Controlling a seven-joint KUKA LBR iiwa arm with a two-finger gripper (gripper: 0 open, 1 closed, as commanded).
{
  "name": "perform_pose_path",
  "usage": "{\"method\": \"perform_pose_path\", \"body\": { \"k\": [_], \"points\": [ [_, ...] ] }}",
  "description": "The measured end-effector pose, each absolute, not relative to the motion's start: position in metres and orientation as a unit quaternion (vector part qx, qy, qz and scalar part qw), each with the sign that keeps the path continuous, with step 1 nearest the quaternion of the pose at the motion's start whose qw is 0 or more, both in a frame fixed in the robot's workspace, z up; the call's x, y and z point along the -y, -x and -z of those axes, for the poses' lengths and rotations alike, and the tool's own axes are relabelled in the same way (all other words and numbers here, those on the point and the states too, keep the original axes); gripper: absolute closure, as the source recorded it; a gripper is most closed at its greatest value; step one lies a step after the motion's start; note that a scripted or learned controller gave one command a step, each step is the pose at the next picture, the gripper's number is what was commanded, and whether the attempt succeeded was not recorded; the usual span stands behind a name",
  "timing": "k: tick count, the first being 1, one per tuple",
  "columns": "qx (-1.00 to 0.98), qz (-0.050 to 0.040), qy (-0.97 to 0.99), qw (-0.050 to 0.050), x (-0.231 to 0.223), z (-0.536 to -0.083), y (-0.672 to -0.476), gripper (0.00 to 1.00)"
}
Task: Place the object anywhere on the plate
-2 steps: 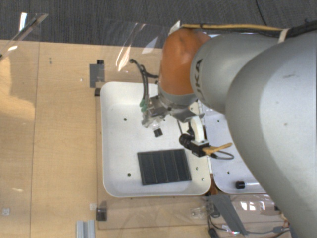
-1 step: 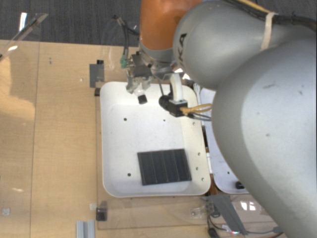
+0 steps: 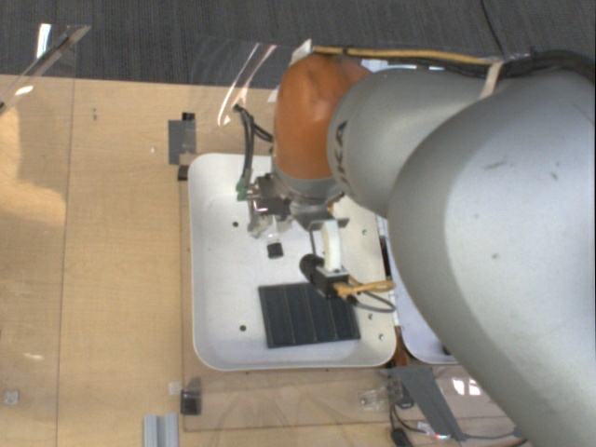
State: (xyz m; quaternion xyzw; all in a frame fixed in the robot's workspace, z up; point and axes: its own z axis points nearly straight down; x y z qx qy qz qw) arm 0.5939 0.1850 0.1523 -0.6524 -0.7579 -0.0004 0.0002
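Tool (image 3: 261,223) hangs low over the white bin (image 3: 209,277) on the view's left, above its far half. I cannot tell whether it is open or closed, as the wrist hides much of it from above.

Nearest the camera, the pale wooden worktop (image 3: 102,277) carries a small black clamp (image 3: 191,400) just off the bin's near left corner, with a grey bracket (image 3: 160,428) beside it at the picture's edge. A grey metal fitting (image 3: 424,397) with thin cables lies further right, near the bin's other near corner.

Next comes the bin's rounded near rim. Just inside it lies the plate (image 3: 307,317), a dark, ribbed rectangle flat on the white floor of the bin, towards its right side. A tiny dark speck (image 3: 243,327) sits to the plate's left.

Beyond the plate, the small black block (image 3: 274,250) is just beside the tool's tip, apart from the plate. Whether it rests on the bin floor or is gripped I cannot tell.

Over the right of the scene looms the grey arm (image 3: 484,212), its orange band (image 3: 307,119) above the wrist. A sliver of the second bin (image 3: 421,347) shows beneath it.

Past the bin's far left corner stands another black clamp (image 3: 183,138). A clear panel (image 3: 244,82) glints at the worktop's far edge. Beyond that lies dark grey carpet (image 3: 186,7).
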Motion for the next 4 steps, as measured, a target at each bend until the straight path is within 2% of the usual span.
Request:
{"method": "perform_pose_path", "body": {
  "k": [1,2,3,4],
  "points": [
    [0.766,0.0032,0.643,-0.002,-0.23,-0.214,-0.669,1.0],
    [0.907,0.0041,0.421,-0.004,-0.226,-0.325,-0.669,1.0],
    [0.898,0.0007,0.441,0.0,-0.213,-0.192,-0.615,1.0],
    [0.868,0.0026,0.496,-0.002,-0.19,-0.253,-0.571,1.0]
  ]
}}
